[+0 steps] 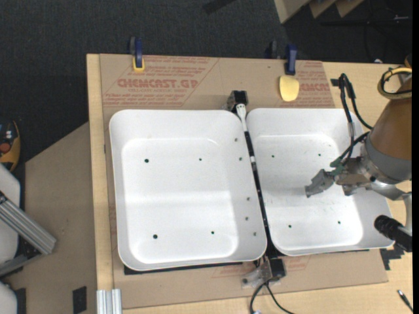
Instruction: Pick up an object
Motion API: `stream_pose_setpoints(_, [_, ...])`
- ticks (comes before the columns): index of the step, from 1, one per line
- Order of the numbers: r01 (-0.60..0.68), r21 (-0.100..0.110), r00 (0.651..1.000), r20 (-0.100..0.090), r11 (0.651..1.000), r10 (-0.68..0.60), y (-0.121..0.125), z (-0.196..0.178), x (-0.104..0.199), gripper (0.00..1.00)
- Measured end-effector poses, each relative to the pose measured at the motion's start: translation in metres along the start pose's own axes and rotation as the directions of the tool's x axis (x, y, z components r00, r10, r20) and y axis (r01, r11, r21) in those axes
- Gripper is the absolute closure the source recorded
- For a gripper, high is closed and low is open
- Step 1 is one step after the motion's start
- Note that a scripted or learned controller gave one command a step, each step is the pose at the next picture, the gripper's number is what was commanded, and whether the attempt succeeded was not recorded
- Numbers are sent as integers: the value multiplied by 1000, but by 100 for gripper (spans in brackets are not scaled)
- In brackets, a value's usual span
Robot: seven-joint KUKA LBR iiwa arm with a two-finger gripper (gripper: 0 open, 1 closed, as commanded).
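Note:
My gripper [317, 184] hangs low over the right white bin [288, 237], near its middle and towards the right wall. The grey arm with its orange band [393, 136] reaches in from the right edge. A small greenish patch [338, 166] shows at the wrist just behind the gripper; I cannot tell whether it belongs to the arm or is a separate item. Nothing can be made out under the gripper. A pale yellow object [289, 87] lies on the cardboard behind the right bin, outside it.
The left white bin [124, 175] sits beside the right one, with a black cable strip [251, 169] along the seam between them. Two blue clamps [137, 48] [291, 57] hold the cardboard's far edge. Cables hang near the arm at the right.

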State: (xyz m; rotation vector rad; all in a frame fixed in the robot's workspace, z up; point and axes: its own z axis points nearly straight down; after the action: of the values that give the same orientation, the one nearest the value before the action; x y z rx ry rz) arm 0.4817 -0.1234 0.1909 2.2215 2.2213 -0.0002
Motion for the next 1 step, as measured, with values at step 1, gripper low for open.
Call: stream_pose_setpoints(1, [0,-3,1000,1,1000,0,1,-11,0,100])
